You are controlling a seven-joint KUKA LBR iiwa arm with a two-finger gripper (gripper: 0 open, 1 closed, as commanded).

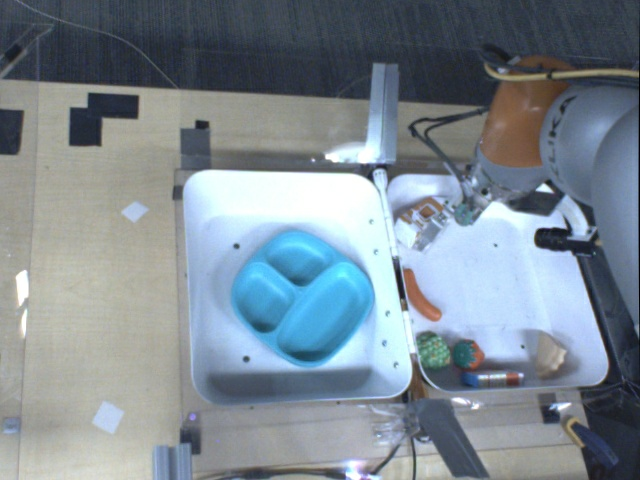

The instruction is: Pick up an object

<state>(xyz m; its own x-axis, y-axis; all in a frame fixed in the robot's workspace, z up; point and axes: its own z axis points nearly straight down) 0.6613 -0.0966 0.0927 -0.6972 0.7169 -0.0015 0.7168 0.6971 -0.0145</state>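
- The bench [90, 298] is pale wood, with black marks at its far left corner and small pale squares lying on its left part.
- The left bin [210, 368] is shallow and white, and holds a blue divided plate [302, 296] with three hollows, lying flat near the middle of the bin.
- A grey metal post [383, 108] stands at the far side, just where the two bins meet.
- The right bin [590, 363] touches the left bin along its long wall.
- An orange carrot-like stick [421, 296] lies against the left wall of the right bin, slanted toward the near right.
- A green knobbly ball [433, 349] sits in the near left corner of the right bin; just right of it is a green and orange ball [467, 354], and a marker [492, 377] lies flat along the near wall.
- A tan lump [550, 352] rests near the near right corner, apart from the marker.
- A small white and brown object [422, 218] lies in the far left part of the right bin.
- The gripper [464, 211] hangs low over the far part of the right bin, just right of that small object; I cannot tell whether its jaws are released or clenched, and nothing shows between them.
- The arm [580, 133], grey with an orange band, comes in from the far right.
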